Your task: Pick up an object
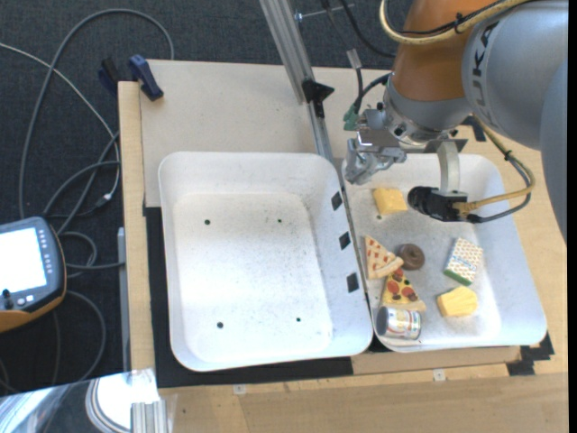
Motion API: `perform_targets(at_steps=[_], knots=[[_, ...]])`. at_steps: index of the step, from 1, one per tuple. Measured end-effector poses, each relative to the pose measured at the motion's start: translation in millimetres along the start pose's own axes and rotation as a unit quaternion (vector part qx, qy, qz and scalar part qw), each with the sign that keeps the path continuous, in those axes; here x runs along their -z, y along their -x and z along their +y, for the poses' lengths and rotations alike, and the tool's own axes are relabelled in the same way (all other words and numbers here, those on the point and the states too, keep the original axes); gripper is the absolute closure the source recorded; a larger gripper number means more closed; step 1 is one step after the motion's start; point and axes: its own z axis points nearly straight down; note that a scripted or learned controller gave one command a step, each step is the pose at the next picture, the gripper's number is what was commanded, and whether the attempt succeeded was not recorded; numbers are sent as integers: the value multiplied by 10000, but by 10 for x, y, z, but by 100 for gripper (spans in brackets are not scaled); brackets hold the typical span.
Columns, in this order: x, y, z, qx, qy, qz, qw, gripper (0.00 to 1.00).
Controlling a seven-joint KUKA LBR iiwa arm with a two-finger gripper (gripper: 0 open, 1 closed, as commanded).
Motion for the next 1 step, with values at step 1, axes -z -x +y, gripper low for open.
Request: perform_targets(at_steps=[1], knots=[[-16,-397,-206,-3,2,-3,10000,100]])
